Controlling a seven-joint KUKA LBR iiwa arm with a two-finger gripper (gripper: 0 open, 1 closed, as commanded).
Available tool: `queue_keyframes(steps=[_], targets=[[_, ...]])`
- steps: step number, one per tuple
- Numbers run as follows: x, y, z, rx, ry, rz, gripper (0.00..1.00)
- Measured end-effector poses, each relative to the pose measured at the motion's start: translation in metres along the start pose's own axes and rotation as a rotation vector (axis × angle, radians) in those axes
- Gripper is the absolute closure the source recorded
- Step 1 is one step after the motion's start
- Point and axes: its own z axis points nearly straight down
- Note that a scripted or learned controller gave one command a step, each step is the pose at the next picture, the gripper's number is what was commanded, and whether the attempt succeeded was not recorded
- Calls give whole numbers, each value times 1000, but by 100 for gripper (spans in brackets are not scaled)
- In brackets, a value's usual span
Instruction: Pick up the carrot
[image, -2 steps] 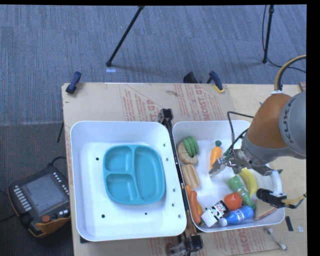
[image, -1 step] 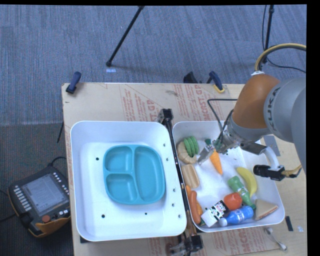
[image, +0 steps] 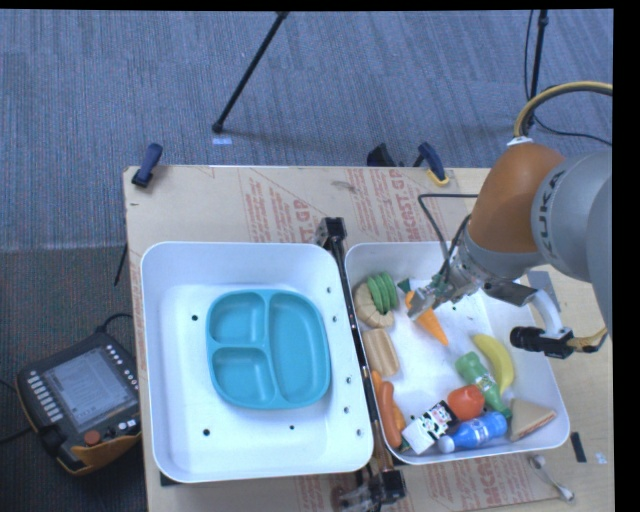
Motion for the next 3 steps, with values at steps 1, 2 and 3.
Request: queue_keyframes(steps=[1, 2, 3], targets=[[0, 0, 0, 0, 0, 1, 0], [40, -15, 10, 0, -3, -112, 0], [41, -15, 10, 0, -1, -113, 0]])
